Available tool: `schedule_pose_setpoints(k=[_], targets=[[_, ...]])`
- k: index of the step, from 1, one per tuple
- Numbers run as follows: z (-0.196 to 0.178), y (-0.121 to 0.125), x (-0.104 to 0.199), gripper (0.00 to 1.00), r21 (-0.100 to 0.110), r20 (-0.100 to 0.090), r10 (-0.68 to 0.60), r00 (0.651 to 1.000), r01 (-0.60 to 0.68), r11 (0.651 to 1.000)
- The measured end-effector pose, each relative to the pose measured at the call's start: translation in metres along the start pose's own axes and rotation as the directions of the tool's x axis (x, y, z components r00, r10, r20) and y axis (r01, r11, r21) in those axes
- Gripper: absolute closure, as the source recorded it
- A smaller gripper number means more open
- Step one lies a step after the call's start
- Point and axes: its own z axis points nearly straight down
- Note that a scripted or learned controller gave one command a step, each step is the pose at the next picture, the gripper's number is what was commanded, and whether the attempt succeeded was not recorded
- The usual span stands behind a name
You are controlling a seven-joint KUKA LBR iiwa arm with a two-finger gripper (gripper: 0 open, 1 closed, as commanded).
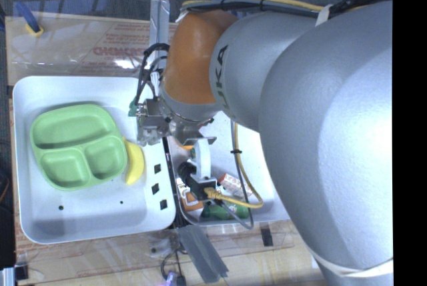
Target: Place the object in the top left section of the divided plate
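Green divided plate (77, 143) sits in the left bin (40, 211), all sections bare. Yellow banana (135, 163) lies in the bin, touching the plate's right rim, outside every section. Gripper (157, 126) hangs just right of and above the banana, near the wall between the bins; whether it is released or clenched cannot be told from here, wrist hardware hides it. Nothing seen grasped. Small clutter (220, 201) lies below-right of the gripper, in the right bin.
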Motion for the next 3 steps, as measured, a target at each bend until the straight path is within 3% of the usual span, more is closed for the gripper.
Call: schedule_pose_setpoints(k=[1,2,3], targets=[[-0.061,-0.033,0.034,1.0,-0.006,-0.003,0.171,0.985,-0.171,0.985],[-0.08,-0.053,0.024,1.0,-0.006,-0.003,0.173,0.985,-0.173,0.985],[-0.138,-0.031,0.001,1.0,-0.006,-0.003,0.193,0.981,-0.193,0.981]])
